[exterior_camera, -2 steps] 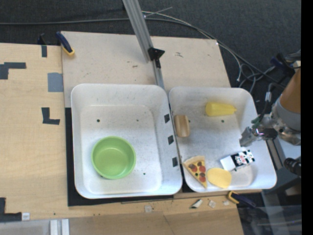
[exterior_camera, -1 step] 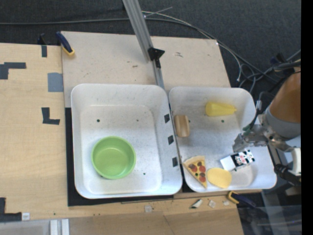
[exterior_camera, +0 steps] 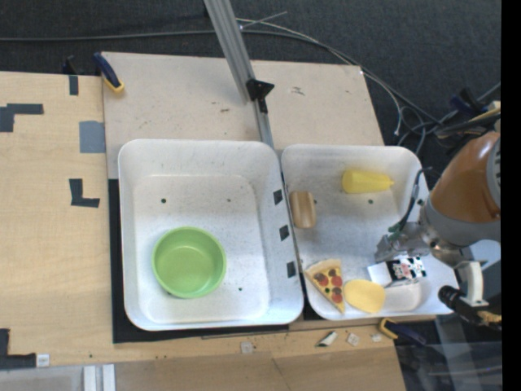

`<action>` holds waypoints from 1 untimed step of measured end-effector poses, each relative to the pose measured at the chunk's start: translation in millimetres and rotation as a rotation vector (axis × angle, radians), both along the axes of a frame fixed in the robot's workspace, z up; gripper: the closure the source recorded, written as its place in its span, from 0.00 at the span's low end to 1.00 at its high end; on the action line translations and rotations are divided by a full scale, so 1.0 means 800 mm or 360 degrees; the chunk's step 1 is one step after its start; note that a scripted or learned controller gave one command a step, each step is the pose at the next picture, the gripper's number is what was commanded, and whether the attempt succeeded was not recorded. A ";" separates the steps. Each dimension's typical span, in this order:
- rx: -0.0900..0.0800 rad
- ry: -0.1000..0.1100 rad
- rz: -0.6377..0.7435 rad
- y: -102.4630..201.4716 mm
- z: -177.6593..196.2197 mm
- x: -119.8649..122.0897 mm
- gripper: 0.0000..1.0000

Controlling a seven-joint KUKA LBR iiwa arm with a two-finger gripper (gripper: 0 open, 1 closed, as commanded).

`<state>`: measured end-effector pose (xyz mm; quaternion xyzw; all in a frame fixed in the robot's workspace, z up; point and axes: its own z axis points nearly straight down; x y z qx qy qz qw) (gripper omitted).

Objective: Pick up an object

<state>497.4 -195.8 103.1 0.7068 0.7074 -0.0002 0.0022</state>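
Camera view, from above at a slant. Two white bins stood side by side on the bench. The left bin (exterior_camera: 134,218) held a green bowl (exterior_camera: 189,261), upright, toward its front. The right bin (exterior_camera: 326,157) held four loose things: a yellow block (exterior_camera: 366,181) near the back, a small wooden cylinder (exterior_camera: 303,208) just beside the dividing wall, a pizza-slice toy (exterior_camera: 326,283) at the front, and a yellow disc (exterior_camera: 365,296) touching or nearly touching the slice. The arm reached in from the right, its orange band over the bin's right rim. The gripper (exterior_camera: 399,259) hung low over the front right part of that bin, near the disc, with a black-and-white patterned part beneath it; whether the fingers were open or closed could not be told, and nothing was seen between them.

Judged risks: the flat disc and slice offered little to grasp, so a closing might slide off them. The nearby rim could obstruct the descent.
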 end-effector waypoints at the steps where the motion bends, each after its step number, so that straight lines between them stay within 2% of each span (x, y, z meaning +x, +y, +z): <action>1: 0.0012 0.0014 -0.0002 0.000 -0.014 0.000 0.00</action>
